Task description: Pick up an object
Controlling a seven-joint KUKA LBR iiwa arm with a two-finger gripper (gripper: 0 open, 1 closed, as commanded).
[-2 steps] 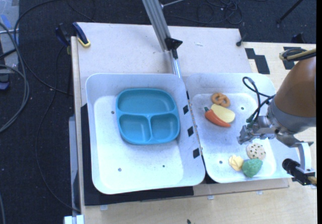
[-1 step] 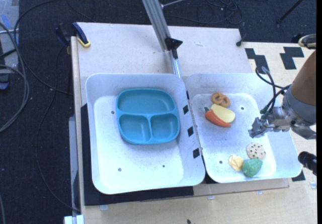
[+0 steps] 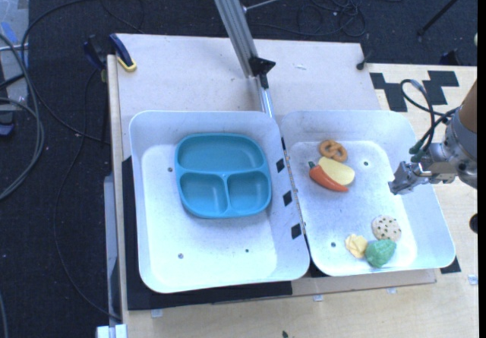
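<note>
White plastic forms both shallow bins on the desk (image 3: pixel 190 63): two bins, side by side. The left bin (image 3: pixel 152 253) carries one blue divided tray (image 3: pixel 224 175) with three compartments. The right bin (image 3: pixel 433 230) holds five small items: one pretzel (image 3: pixel 332 150), one orange carrot-shaped piece (image 3: pixel 325 179) touching one yellow piece (image 3: pixel 339 171) just below the pretzel, one speckled cookie (image 3: pixel 386 228), and one green lump (image 3: pixel 380 252) touching a small yellow lump (image 3: pixel 355 244) near the front edge, which brings the count to six if that lump is separate. The tool (image 3: pixel 400 181) sits over the right side of the right bin, between the carrot group and the cookie, touching neither; at this resolution the state of its fingers cannot be told. All items appear to be light toy foods. The pretzel and cookie look stiff and flat, so a grip across opposite edges is advised. The green lump looks soft and may deform; hold it across its widest part. The carrot-shaped piece is likely smooth and may slip; grip it across its middle, clear of the yellow piece.
</note>
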